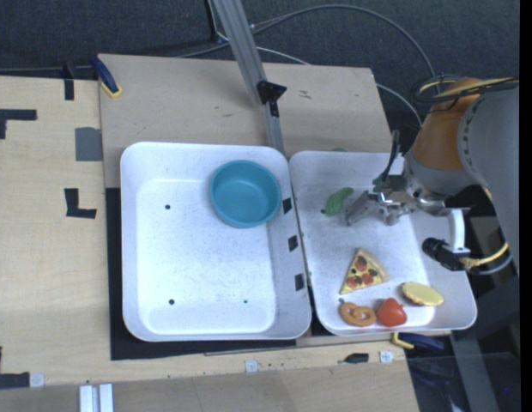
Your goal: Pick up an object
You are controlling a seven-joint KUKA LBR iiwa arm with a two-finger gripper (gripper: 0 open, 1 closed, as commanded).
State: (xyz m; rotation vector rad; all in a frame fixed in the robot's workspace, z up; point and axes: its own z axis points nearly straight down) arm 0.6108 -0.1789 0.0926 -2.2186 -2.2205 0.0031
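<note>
The right bin (438, 320) holds a green leaf-shaped piece (338, 200) near its upper left. Lower down lie a pizza slice (364, 271), a round orange slice (358, 314), a red tomato (390, 312) and a yellow oval piece (421, 294). My gripper (358, 210) hangs low over the right bin, its tip just right of the green piece and close beside it. Whether it touches the green piece I cannot tell. A blue bowl (244, 193) sits at the top of the left bin (154, 307).
A slanted metal pole (249, 54) runs down to the gap between the bins. The arm's orange band (438, 140) and grey body (498, 144) fill the right side beside the right bin. Cables loop over the dark floor behind the bench.
</note>
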